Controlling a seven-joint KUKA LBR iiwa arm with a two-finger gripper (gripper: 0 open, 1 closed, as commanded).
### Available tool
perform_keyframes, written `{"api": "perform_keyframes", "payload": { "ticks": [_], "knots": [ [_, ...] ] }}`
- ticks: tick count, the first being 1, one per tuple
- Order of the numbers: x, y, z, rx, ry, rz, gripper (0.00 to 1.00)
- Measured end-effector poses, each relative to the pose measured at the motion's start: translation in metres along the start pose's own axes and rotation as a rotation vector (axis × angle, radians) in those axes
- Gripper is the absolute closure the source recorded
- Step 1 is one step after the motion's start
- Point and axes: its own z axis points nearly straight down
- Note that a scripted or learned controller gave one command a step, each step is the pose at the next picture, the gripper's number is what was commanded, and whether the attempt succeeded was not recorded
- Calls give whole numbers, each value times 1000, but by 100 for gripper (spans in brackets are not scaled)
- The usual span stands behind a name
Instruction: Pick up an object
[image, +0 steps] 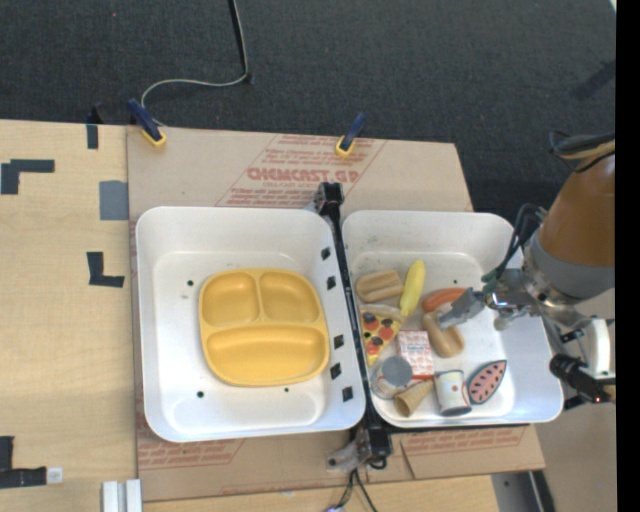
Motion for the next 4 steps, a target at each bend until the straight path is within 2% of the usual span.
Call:
{"api": "perform_keyframes", "payload": {
  "ticks": [1, 2, 3, 4],
  "knots": [
    [-13, 0, 114, -8, 0, 0, 0],
    [-2, 89, 115, -11, -5, -1, 0],
    [-2, 89, 105, -9, -4, -1, 100],
    [43, 64, 11, -3, 0, -1, 100]
  ]
}}
